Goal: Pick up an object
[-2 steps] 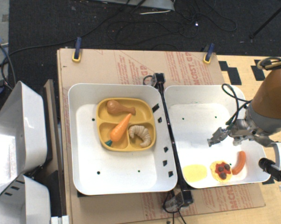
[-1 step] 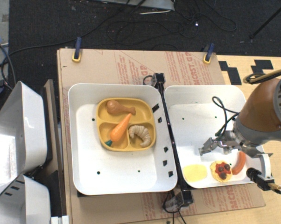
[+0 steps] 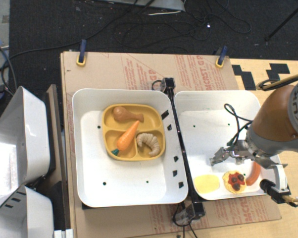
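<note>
In the right bin [image 3: 213,103] my gripper [image 3: 221,157] hangs low over the bare white floor, left of the arm's grey wrist [image 3: 260,150]. Just below it, by the bin's front edge, lie a flat yellow disc [image 3: 207,183], a small round tart with red topping [image 3: 235,181] and an orange sausage [image 3: 254,173]. The gripper is apart from all three, and I see nothing held in it. In the left bin [image 3: 89,148] a yellow divided plate [image 3: 156,115] carries a drumstick [image 3: 127,114], a carrot [image 3: 127,137] and a pale shrimp [image 3: 149,143].
A black divider [image 3: 177,138] runs between the two bins. The orange-banded arm [image 3: 282,110] covers the right bin's right side. White containers [image 3: 18,138] stand off the bench at the left. Cables lie on the dark floor behind.
</note>
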Robot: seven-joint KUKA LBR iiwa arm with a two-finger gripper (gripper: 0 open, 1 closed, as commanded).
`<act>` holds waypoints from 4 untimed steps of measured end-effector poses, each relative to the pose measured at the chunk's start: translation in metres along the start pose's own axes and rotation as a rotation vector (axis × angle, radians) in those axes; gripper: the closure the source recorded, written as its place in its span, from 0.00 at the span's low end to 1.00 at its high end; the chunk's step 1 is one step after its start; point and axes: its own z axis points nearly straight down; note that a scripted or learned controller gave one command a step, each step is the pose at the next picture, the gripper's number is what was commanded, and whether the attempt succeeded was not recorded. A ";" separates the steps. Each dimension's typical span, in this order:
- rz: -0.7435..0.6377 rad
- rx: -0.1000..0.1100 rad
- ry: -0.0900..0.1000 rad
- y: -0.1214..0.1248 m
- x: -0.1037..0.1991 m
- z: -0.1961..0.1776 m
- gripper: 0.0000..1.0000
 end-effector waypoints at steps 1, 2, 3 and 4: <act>0.002 -0.002 0.000 0.000 0.000 -0.011 1.00; -0.004 -0.008 -0.003 0.011 -0.004 -0.060 1.00; -0.005 -0.009 -0.003 0.010 -0.005 -0.123 1.00; -0.005 -0.004 -0.002 0.010 -0.005 -0.130 1.00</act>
